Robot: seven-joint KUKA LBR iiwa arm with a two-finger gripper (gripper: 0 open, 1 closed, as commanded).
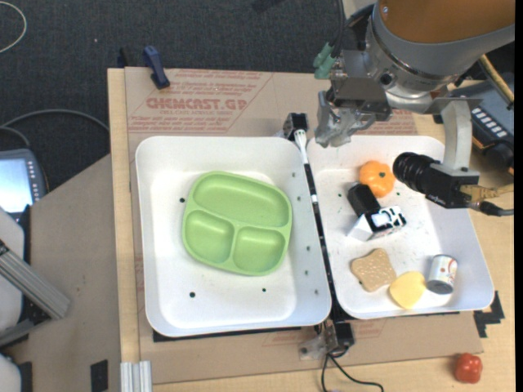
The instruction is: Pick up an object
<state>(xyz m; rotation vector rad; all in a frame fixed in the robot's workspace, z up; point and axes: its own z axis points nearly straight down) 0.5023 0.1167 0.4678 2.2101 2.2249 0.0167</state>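
The gripper [333,131] is poised over the right bin's [466,243] far corner (whether spread cannot be told), presumably for descent toward the orange ball [375,175].

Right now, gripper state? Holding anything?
Gripper: hanging above the far edge of the right bin, nothing visible between its fingers; open or shut cannot be told from this view.

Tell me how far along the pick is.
Nothing looks picked yet. The hand hangs over the right bin's far-left corner, nothing visibly in it. The orange, toast, can and other pieces lie in that bin. Descent, grasp and lift all remain.
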